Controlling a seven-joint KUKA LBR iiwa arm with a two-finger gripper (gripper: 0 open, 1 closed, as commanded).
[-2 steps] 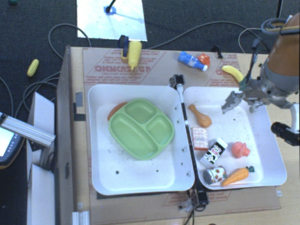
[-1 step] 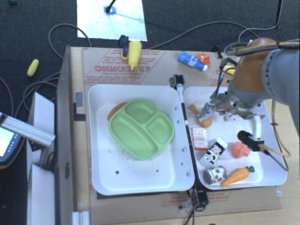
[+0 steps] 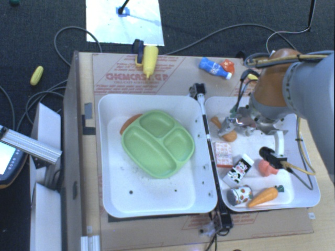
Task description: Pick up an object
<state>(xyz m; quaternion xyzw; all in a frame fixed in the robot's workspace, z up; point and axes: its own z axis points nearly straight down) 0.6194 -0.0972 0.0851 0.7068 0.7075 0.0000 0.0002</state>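
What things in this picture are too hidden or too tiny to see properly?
- Orange thing: the green plate covers most of it.
- Small orange piece: partly under the gripper.
- Pink card: its print is too small to read.

a robotics lab: a grey arm (image 3: pixel 309 82) with an orange band works over two white bins (image 3: pixel 104 156) on a cardboard-topped bench (image 3: pixel 172 69). loose cables (image 3: pixel 68 33) trail across dark carpet, and a metal plate (image 3: pixel 123 12) lies at the far side.
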